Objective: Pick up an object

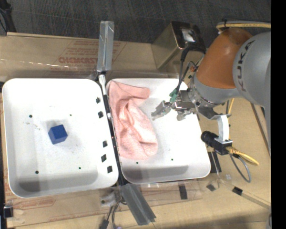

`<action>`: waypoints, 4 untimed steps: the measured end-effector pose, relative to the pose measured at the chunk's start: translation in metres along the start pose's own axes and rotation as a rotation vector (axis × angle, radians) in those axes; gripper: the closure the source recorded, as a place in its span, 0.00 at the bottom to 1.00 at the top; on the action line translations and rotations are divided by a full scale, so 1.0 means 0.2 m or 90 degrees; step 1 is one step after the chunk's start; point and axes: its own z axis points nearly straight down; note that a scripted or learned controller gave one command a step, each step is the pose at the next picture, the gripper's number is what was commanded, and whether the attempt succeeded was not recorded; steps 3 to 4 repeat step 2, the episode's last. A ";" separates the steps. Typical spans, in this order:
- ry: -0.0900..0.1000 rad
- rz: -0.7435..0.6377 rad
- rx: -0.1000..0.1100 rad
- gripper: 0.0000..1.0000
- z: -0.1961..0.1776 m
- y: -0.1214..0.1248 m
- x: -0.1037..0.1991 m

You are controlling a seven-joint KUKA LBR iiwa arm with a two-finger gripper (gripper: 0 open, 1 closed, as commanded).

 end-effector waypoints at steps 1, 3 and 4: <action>0.000 0.036 -0.001 0.00 -0.20 -0.22 0.18; 0.000 0.068 0.001 0.00 0.31 -0.05 0.08; 0.000 0.068 0.001 0.00 0.31 -0.05 0.08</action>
